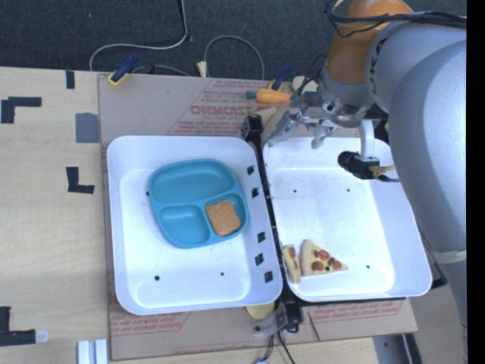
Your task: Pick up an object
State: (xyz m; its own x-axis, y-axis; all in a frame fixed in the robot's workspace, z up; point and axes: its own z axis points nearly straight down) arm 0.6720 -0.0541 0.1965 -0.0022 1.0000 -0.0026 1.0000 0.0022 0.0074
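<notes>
A toy pizza slice (321, 260) lies near the front of the right bin (341, 211), with a small yellowish piece (290, 263) beside it against the left wall. In the left bin (129, 226) a blue divided plate (189, 196) holds a brown toast-like square (224, 218) in its lower right compartment. My gripper (299, 131) hangs over the far left corner of the right bin, well away from the pizza slice. Its fingers (279, 129) stand open with nothing between them.
The grey arm covers the right side of the view and the right bin's far right edge. A black part with a yellow tip (365, 165) juts out below the wrist. Clamps (270, 95) and cables lie behind the bins on the cardboard (204, 105).
</notes>
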